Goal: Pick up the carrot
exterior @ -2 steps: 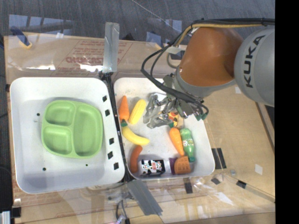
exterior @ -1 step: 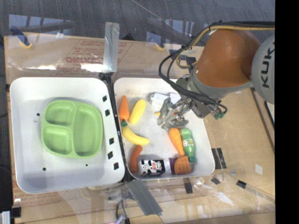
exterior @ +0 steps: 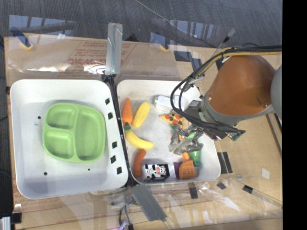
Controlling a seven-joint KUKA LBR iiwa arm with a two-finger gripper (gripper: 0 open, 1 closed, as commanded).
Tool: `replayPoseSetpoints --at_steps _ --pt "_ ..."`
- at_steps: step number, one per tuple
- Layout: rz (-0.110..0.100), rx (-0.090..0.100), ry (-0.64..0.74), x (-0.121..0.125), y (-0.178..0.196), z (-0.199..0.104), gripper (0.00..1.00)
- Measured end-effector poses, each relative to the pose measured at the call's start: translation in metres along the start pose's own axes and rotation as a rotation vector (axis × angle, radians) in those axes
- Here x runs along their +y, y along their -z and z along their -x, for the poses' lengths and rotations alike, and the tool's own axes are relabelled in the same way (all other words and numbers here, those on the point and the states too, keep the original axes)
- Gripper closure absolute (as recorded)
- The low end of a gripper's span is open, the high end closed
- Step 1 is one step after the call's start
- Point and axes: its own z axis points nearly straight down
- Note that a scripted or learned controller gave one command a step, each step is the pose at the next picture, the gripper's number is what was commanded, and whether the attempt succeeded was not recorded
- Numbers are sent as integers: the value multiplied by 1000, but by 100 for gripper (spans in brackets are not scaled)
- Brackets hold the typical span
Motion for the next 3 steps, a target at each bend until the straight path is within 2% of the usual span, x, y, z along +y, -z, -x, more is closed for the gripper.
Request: replayPoseSetpoints --at_steps 1,2,3 --pt "-6 -4 -102 41 37 38 100" --pt "-2 -2 -98 40 44 39 100" --pt "1 1 -259 23 -26 22 100"
